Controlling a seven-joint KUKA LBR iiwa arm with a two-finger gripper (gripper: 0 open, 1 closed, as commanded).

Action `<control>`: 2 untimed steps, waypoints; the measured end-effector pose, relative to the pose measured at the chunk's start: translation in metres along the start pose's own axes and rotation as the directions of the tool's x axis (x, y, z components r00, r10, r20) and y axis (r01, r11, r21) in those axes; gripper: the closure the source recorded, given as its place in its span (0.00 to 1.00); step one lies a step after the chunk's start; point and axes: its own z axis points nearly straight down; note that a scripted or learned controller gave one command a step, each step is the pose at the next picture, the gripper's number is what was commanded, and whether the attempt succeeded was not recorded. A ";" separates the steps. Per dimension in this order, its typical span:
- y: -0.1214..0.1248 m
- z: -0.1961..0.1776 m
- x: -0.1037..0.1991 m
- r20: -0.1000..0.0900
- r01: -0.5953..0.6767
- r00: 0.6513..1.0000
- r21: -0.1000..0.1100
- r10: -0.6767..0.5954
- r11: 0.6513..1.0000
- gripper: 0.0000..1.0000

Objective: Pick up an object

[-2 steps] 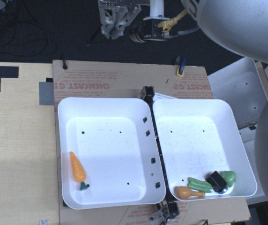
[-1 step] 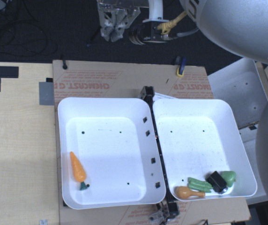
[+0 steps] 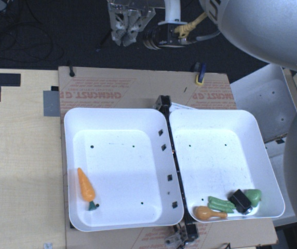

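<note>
Pale wooden bench [image 3: 18,154] at the left of the frame, bearing a brown cardboard sheet [image 3: 138,90] printed with reversed lettering; dark floor with cables along the top.

Hand [image 3: 130,27]: top centre of the frame, above the dark background, well apart from both bins; metal fingers point downward, nothing between them; whether they stand open or closed cannot be told. Grey arm [image 3: 257,19] fills the upper right corner.

Left bin [image 3: 70,139]: white, shallow. Contents: one orange carrot [image 3: 85,185] with green top, lying near the lower left wall.

Right bin [image 3: 262,139]: white, shallow, joined to the left bin along a black centre strip [image 3: 170,160]. Contents, all clustered in the lower right corner: green bean pod [image 3: 221,204], black block [image 3: 240,201] touching it, green item [image 3: 253,195] just beside the block, orange-yellow pear-shaped item [image 3: 208,213] at the front wall.
</note>
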 end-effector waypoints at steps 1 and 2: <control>0.000 0.000 0.000 0.000 0.000 1.000 0.000 0.000 1.000 1.00; 0.000 0.000 0.000 0.000 0.001 1.000 0.000 -0.001 1.000 1.00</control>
